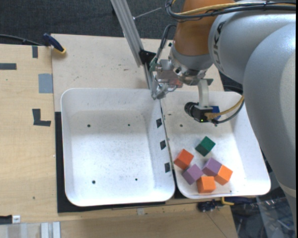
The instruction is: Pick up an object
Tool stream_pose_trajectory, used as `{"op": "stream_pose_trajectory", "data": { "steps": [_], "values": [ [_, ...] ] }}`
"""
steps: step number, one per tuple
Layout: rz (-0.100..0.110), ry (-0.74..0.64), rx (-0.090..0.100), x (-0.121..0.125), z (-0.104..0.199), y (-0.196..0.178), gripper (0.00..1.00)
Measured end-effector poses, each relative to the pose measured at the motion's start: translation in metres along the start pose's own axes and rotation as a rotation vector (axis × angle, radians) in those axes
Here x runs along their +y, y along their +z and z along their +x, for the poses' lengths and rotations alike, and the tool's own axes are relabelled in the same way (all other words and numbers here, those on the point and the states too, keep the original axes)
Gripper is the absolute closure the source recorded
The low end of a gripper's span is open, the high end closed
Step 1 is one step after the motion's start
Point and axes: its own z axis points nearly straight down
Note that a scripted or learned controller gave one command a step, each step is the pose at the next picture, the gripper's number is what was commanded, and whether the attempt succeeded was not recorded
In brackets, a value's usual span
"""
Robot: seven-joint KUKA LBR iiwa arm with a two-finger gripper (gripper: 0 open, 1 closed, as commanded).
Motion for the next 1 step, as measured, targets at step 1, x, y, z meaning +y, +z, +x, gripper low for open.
{"op": "stream_pose_trajectory", "data": {
  "steps": [1],
  "values": [
    [-0.001, 0.001, 0.0, 0.0098, 0.0504, -0.0031, 1.0]
  ]
}}
